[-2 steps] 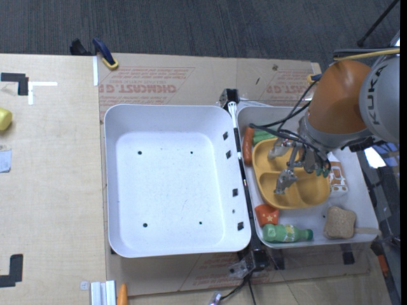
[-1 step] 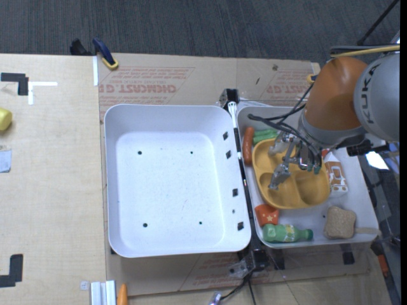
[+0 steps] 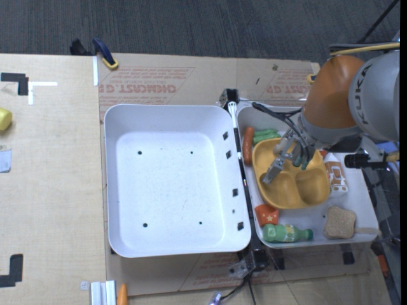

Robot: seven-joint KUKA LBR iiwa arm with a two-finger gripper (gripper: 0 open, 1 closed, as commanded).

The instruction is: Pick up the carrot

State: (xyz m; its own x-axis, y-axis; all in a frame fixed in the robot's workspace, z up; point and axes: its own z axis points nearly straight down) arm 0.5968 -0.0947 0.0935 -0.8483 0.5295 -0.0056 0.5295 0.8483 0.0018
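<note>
Your carrot (image 3: 247, 146) looks like a light, stiff, slick toy wedged between bin wall (image 3: 236, 146) and yellow bowl (image 3: 292, 186); grip mid-body crosswise with the end effector (image 3: 280, 164), whose finger spread I cannot tell.

My one camera is fixed above the bench, looking down at a slant. It frames both shallow white plastic bins (image 3: 170, 246). The grey, orange-banded arm (image 3: 356, 94) enters from frame right.
</note>
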